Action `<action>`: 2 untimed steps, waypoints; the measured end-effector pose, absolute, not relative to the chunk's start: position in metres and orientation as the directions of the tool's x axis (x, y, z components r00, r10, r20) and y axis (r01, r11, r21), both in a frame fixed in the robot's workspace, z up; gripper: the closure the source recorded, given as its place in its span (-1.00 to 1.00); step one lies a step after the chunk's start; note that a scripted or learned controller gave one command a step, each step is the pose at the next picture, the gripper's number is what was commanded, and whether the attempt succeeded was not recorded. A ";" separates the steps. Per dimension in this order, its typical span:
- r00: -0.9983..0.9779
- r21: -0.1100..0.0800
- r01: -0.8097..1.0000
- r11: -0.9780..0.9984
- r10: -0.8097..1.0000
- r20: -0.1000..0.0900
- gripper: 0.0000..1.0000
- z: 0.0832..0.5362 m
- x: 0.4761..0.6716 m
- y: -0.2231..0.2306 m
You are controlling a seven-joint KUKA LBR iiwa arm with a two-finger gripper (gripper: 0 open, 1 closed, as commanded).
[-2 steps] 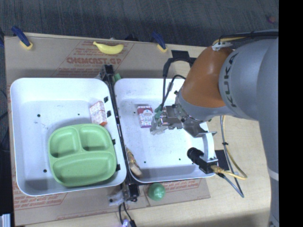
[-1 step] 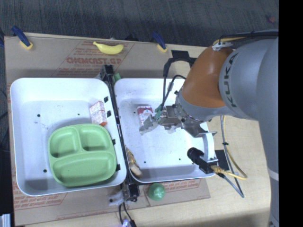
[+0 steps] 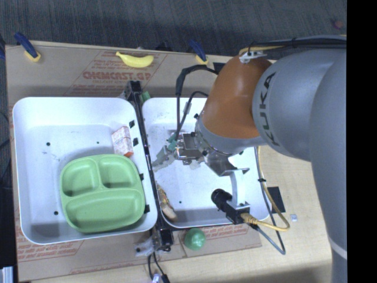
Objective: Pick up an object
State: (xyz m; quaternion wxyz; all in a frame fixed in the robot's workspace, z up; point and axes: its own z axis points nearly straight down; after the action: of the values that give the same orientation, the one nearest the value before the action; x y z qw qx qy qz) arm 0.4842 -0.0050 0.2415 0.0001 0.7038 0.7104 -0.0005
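the big grey arm [image 3: 294, 105] reaches in from the right and hangs low over the right bin [image 3: 235, 217]. the gripper [image 3: 187, 146] sits over the middle of that bin, with its tip toward the wall between the two bins. how the jaws stand cannot be told here, because they are small and mixed up with wires and shine, and nothing can be seen held between them. no one thing is named to pick, so the nearest thing is the best guess: a small tan object [image 3: 164, 205] lies in the right bin's front left corner, touching or almost touching the dividing wall. it lies toward the front and a little left of the gripper, and its long side seems to run along the wall. a black part [image 3: 225, 204] sits near the front of the same bin, perhaps part of the rig. the left bin [image 3: 29, 158] holds a green tray [image 3: 103, 192] with three sections, and a small red and white carton [image 3: 122, 141] lies just behind the tray, near the wall. out on the worktop [image 3: 294, 246], a green ball [image 3: 194, 238] rests just in front of the right bin, and a yellow banana [image 3: 135, 58] lies behind the left bin. the pick looks not yet done.
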 end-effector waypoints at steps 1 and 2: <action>-0.008 0.000 1.000 0.008 1.000 -0.001 -1.00 0.242 0.484 -0.005; -0.005 -0.003 1.000 0.005 1.000 -0.001 -1.00 0.198 0.563 -0.049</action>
State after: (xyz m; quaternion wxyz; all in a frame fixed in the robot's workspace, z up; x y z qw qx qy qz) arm 0.5626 -0.0486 0.1982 -0.0008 0.7053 0.7089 -0.0016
